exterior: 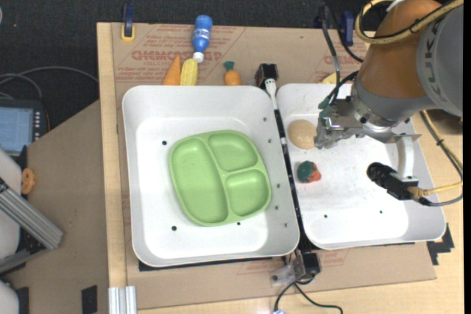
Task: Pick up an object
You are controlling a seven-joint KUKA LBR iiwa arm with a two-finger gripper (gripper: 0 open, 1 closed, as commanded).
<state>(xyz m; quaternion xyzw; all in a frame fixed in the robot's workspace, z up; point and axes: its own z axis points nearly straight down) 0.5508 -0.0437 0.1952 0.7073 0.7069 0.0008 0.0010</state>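
The tool (329, 130) is hovering at right of centre beside the tan bun (301, 134); its grip is unreadable; nothing looks lifted yet.

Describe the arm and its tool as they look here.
The arm is grey, with a wide orange band above the wrist. A yellow cable loops over the band. The tool is a compact grey metal block with dark wiring along it.

Green tray (193, 187), white bins (147, 121), tan ball (300, 134).
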